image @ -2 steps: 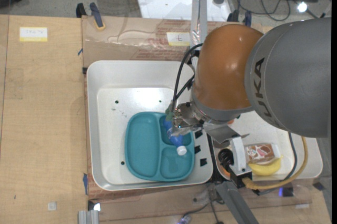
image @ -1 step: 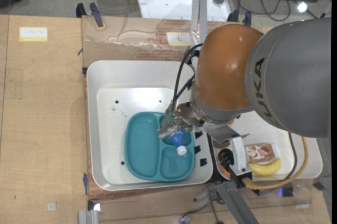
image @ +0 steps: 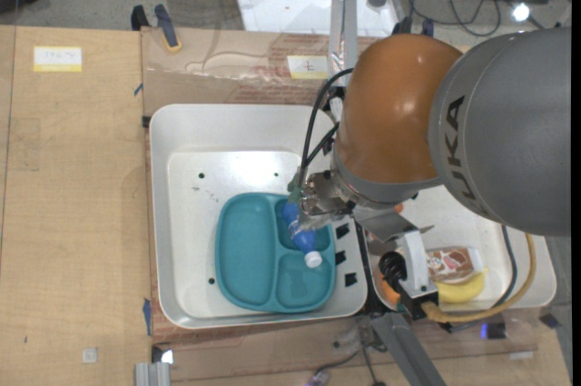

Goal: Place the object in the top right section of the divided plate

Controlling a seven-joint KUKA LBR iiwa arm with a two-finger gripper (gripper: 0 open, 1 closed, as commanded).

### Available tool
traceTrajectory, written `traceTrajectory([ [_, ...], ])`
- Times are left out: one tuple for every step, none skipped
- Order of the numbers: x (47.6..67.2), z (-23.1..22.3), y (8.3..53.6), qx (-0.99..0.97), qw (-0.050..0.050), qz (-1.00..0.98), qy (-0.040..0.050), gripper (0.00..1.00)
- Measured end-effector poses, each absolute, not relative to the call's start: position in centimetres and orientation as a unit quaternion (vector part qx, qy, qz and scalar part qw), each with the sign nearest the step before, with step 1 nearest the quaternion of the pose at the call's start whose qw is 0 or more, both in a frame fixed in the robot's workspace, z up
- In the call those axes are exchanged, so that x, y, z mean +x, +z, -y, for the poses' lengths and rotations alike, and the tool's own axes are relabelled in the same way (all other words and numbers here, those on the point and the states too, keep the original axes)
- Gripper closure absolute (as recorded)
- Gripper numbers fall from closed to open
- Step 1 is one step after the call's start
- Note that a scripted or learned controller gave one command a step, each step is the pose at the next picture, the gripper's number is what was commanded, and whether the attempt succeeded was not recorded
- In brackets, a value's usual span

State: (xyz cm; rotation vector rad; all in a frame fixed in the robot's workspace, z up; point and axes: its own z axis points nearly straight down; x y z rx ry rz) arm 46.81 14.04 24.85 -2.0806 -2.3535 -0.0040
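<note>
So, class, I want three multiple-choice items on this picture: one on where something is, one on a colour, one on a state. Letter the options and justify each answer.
1. Which bin holds the plate?
A. left bin
B. right bin
C. neither

2. What colour is the plate?
A. red
B. teal
C. yellow

3. How does the bottle stand to the plate?
A. it is over the plate's right side
B. it is on the bench beyond the bins
C. it is in the right bin

Answers:
1. A, the plate sits on the floor of the left bin.
2. B, its three sections are all teal.
3. A, the blue bottle with a white cap shows over the plate's right sections, just under the claw.
</note>
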Motion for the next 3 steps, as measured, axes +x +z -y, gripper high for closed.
traceTrajectory([
  [46.8,-14.0,24.8,-0.662,0.000,0.749,-0.0013,0.00],
  [46.9,-13.9,25.9,-0.664,0.000,0.748,-0.0023,1.00],
  [46.7,-12.8,23.3,-0.622,0.001,0.783,-0.0002,1.00],
])
